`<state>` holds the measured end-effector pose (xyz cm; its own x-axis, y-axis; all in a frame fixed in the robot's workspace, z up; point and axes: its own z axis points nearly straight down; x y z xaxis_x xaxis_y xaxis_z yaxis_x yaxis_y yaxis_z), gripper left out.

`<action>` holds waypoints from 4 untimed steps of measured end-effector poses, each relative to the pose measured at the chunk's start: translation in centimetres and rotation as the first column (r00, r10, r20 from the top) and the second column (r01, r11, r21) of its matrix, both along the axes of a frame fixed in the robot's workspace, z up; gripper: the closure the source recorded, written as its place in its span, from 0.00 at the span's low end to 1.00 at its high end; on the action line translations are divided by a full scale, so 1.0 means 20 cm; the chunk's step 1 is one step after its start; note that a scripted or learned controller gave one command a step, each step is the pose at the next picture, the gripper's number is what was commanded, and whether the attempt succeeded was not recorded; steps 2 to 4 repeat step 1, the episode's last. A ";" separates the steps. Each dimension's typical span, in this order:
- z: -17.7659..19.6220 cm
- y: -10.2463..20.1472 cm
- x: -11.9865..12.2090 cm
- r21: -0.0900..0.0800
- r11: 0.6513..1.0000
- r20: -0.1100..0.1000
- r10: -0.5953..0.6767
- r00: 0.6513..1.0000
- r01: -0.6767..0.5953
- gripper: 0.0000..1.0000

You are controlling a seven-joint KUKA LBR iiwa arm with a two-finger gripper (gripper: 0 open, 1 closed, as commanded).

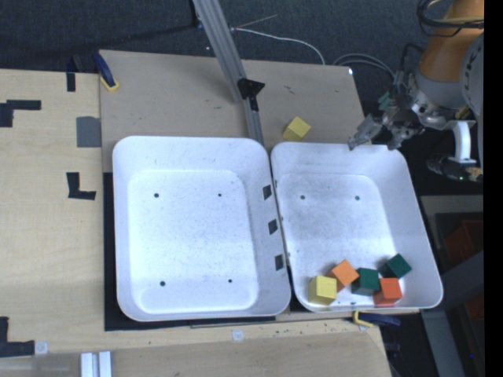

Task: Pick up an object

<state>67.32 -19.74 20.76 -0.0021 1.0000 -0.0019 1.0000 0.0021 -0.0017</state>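
Pincer (369, 137) sits at approx 2 o'clock in the camera view, just past the far-right corner of the right bin (409, 187), hanging off the grey arm (448, 61) w/ orange band. Can't tell how far it's open, too small and dark; nothing visibly gripped.

Task objs are small blocks, roughly cubic, so no real long axis. Orientation: most sit turned at a slant to the bin walls, not square to them.

Right bin holds 5 blocks, all bunched in its near corner at approx 5 o'clock:
- 1 yellow block (325, 288), leftmost
- 2 orange: orange block (344, 272) just beside the yellow one, red-orange block (389, 290) nearest the rim
- 2 green: dark green block (367, 280) between the two orange ones, touching or nearly so; second green block (398, 266) at the right end of the group

Left bin (126, 210) at approx 8 o'clock, beside the right bin, rims meeting.

1 more yellow cube (297, 128) lies outside both bins on the bench (157, 93), at approx 1 o'clock, near the right bin's far-left corner, well apart from the pincer.

Totals: 6 blocks, 2 bins.
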 end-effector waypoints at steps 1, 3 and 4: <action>-0.60 0.04 -0.48 0.004 1.000 -0.007 -0.003 1.000 0.003 0.00; -0.60 0.04 -0.48 0.004 1.000 -0.007 -0.003 1.000 0.003 0.00; -0.60 0.04 -0.48 0.004 1.000 -0.007 -0.003 1.000 0.003 0.00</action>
